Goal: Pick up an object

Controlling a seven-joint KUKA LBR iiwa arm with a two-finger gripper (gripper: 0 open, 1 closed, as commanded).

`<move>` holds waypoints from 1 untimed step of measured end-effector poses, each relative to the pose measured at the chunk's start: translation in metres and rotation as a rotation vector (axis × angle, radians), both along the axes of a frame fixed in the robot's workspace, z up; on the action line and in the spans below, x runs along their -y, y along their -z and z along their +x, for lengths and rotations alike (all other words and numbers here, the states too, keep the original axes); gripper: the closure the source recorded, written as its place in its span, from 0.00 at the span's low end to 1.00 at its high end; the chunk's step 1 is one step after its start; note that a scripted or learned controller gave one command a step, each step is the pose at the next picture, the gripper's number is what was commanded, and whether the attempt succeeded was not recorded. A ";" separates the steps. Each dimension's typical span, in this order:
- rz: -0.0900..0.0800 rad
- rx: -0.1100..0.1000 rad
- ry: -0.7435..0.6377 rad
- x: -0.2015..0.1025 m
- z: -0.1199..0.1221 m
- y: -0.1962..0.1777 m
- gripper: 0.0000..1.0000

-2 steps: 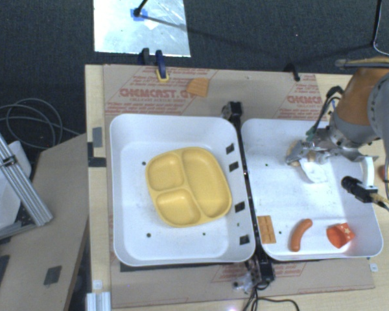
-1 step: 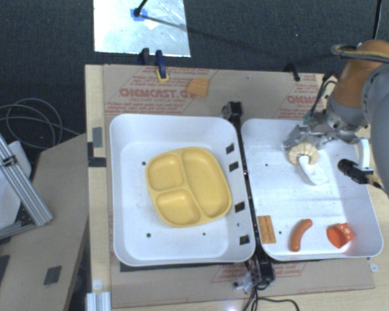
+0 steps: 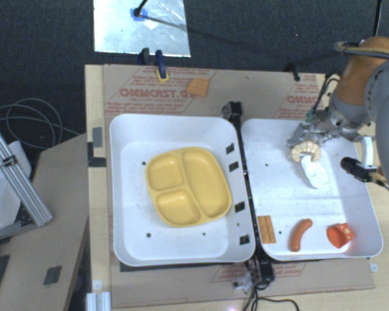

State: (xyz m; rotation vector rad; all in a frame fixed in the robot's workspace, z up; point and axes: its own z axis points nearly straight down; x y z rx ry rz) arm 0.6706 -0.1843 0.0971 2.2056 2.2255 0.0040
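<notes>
In the right bin (image 3: 350,203), my gripper (image 3: 306,138) hangs low over the far middle. Directly below its tip lies a small beige ridged round object (image 3: 306,151); whether they touch is unclear. A white oblong object (image 3: 314,173) lies just in front of the beige one. Near the front wall lie a brown sausage (image 3: 299,234), a red toy piece (image 3: 338,234) and a small tan rectangular block (image 3: 266,229). The left bin (image 3: 126,173) holds a yellow three-compartment plate (image 3: 188,186).
A black part (image 3: 355,169) sticks in over the right bin's right wall. The grey arm with its orange band (image 3: 369,70) rises at the far right. The bins sit on a cardboard sheet (image 3: 162,86), with a shiny sheet (image 3: 141,17) behind it.
</notes>
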 end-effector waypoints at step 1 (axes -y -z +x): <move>0.005 -0.004 0.001 -0.064 -0.031 -0.077 1.00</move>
